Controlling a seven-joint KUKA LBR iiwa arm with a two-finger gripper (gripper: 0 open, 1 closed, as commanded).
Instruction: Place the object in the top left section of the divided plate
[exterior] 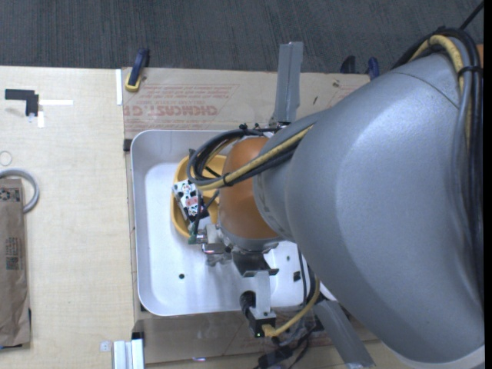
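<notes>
A yellow divided plate [181, 206] lies in the white bin [154, 229]; just its left rim shows past the arm. On that rim sits a small white object with dark and red marks [187, 197]. My arm's orange band and wrist [238, 198] hang directly over the plate and hide most of it. The gripper is underneath the wrist, over the plate's area, and the arm's body hides it.
A cardboard sheet [192, 98] lies behind the bin with a blue-and-yellow clamp [137, 69] at its corner. A brown paper bag [11, 260] rests on the wooden bench at the left. A small dark speck [181, 276] marks the bin floor.
</notes>
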